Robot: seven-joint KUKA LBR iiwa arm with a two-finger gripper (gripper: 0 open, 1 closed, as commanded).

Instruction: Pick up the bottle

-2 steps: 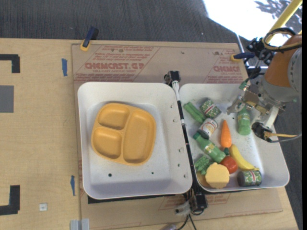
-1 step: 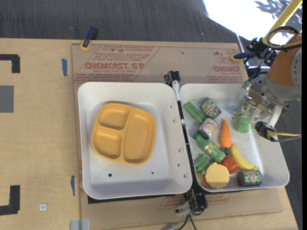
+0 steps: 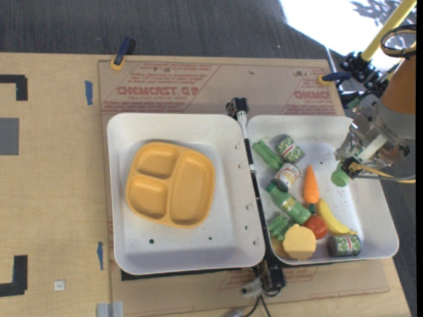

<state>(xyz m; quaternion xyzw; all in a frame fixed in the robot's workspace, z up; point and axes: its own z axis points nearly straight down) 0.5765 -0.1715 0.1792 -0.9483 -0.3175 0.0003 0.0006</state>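
From the overhead camera we record two shallow white bins side by side on a cardboard-covered bench [image 3: 59, 177]. The left white bin [image 3: 125, 243], centre of frame, holds one yellow three-compartment plastic plate [image 3: 172, 183], with bare floor open on all sides of it.

The right white bin [image 3: 380, 210] is crowded along its left and lower parts. The green plastic bottle with a yellow label [image 3: 289, 205] lies tilted near the bin's left wall, just beside a small white jar [image 3: 287, 175] and an orange carrot [image 3: 310, 185]. A yellow banana [image 3: 332, 219], a red tomato-like piece [image 3: 316, 226] and a yellow block [image 3: 299, 242] lie below it.

The grey two-finger gripper [image 3: 348, 167] stands at the bin's right side, over open floor, well apart from the bottle. A small green object [image 3: 340, 177] sits at its tips; we cannot tell whether the fingers pinch it.
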